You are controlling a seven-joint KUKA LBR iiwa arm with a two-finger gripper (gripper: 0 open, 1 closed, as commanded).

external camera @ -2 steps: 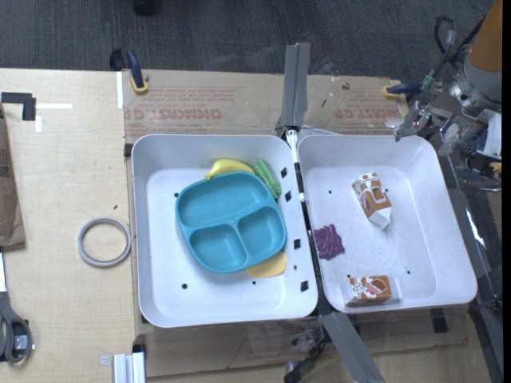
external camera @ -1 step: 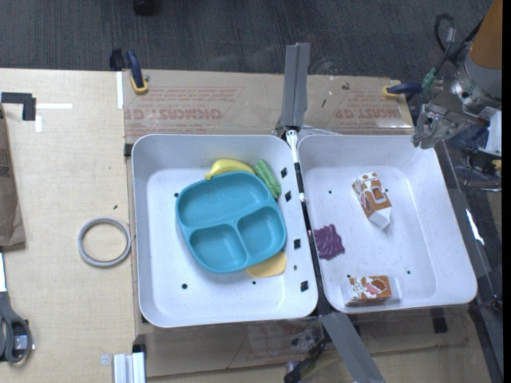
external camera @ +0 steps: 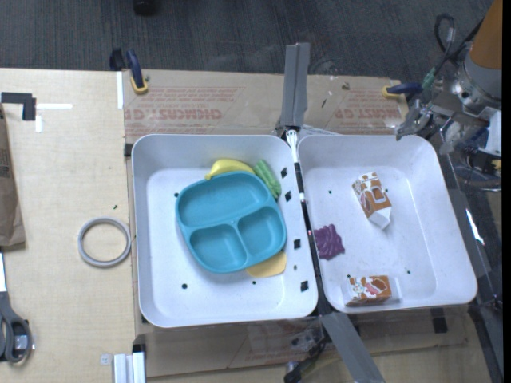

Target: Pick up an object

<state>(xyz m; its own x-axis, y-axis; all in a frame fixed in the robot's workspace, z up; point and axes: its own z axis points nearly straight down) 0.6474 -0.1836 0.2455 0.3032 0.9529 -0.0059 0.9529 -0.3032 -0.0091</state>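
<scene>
The gripper (external camera: 415, 122) is seen just beyond the far right corner of the right bin (external camera: 447, 214), above its rim. The nearest object, a small orange-and-white carton (external camera: 373, 199), lies inside that bin, nearer the camera and to the left of the gripper, its long axis slanting. Nothing is seen held; the opening of the fingers cannot be told.

Bench (external camera: 64, 174): two bins (external camera: 152, 294), tape ring (external camera: 104, 241), scissors (external camera: 14, 335).
</scene>
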